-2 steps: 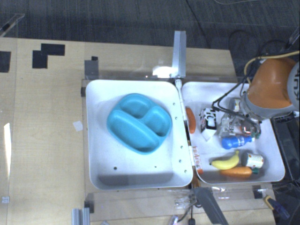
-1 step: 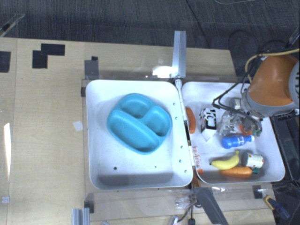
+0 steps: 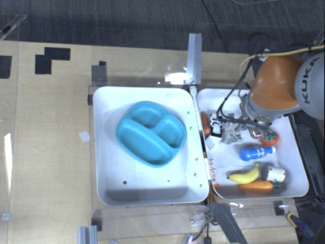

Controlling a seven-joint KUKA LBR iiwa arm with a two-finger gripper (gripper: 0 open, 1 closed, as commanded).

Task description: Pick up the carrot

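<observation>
The carrot (image 3: 256, 186), orange with a green end to the right, lies flat along the front wall of the right bin (image 3: 299, 159). A yellow banana (image 3: 244, 176) lies right behind it, touching or nearly so. My gripper (image 3: 235, 132) hangs low over the middle of the right bin, under the orange wrist band (image 3: 274, 83). It sits well behind the carrot, with the blue bottle (image 3: 256, 152) in between. Nothing shows held in it.
A small white and black cup (image 3: 275, 174) lies beside the banana. A red, tomato-like item (image 3: 269, 138) sits by the gripper's right. An orange-red item (image 3: 204, 122) rests against the right bin's left wall. The left bin (image 3: 109, 182) holds a blue divided plate (image 3: 151, 132).
</observation>
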